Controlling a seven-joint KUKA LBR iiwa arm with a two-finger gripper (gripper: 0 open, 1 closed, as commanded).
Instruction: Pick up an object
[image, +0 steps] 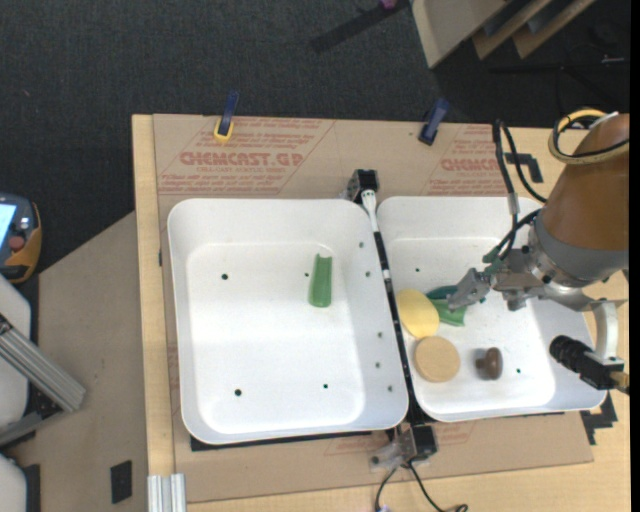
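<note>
My gripper reaches in from the right and sits low in the right bin, directly over a dark green object that is partly hidden beneath it. A yellow rounded object lies just left of that, touching the green one. In front of them sit a tan round disc and a small brown lump. A light green stick lies alone in the left bin.
The divider between the bins runs close to the yellow object. The arm's grey body and orange band overhang the right bin's far right side. Cables hang above that bin's back edge.
</note>
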